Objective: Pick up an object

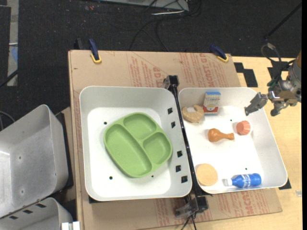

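Note:
The right bin holds a small blue-and-white carton, a beige bread-like piece, an orange drumstick-shaped toy, a small pink-red round object, a tan disc and a blue bottle lying on its side. My gripper hovers over the bin's upper right edge, open, with its two dark fingers spread apart and nothing between them. It is to the right of and above the pink-red object.
The left bin holds a green divided plate. A grey tub stands off the bench at the left. Blue clamps hold the brown board at the back.

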{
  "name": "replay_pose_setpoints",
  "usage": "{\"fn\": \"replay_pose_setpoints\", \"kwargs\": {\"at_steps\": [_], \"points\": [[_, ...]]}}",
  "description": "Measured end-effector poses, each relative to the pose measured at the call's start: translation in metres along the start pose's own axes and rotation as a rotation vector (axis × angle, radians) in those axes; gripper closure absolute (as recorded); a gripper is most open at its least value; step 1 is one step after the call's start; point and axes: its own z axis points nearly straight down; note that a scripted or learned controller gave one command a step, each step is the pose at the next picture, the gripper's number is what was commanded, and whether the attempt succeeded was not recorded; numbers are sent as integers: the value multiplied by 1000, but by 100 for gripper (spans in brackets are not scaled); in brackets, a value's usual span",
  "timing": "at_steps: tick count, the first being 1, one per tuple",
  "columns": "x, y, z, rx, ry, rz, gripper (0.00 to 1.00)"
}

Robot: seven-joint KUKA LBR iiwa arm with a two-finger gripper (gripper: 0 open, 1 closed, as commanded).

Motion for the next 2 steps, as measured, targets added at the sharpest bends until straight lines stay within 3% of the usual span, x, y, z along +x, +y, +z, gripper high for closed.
{"fn": "replay_pose_setpoints", "kwargs": {"at_steps": [1,2], "points": [[1,2,-7,-12,-3,-4,0],[-3,-5,40,-7,-1,-1,0]]}}
